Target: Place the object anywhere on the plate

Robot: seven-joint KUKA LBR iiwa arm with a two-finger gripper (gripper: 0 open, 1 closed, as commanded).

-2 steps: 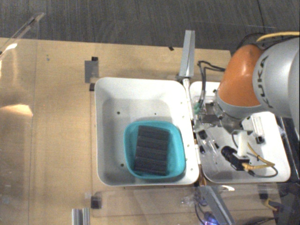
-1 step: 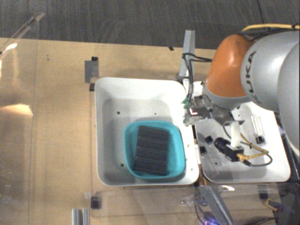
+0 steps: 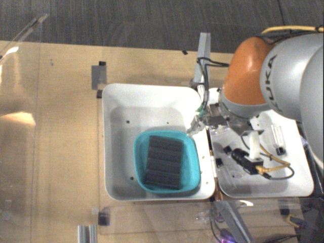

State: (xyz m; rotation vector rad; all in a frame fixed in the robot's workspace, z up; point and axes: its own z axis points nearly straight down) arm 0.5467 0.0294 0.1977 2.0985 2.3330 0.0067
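Tabletop (image 3: pixel 50 161): two white bins, side by side. Left bin (image 3: pixel 119 135), near half: one teal plate (image 3: pixel 139 151). One dark ribbed block (image 3: pixel 163 162) lies flat on it, inside the rim. Farther back, one tool (image 3: pixel 198 121) hangs over the divider just beyond the plate's far right corner; open or closed, cannot tell. One grey arm (image 3: pixel 283 70) crosses above the right bin (image 3: pixel 298 181).

arm (image 3: pixel 296 70): glossy grey shell | orange band (image 3: pixel 248 72): rounded, above wrist | dark lettering (image 3: pixel 269 80) on grey
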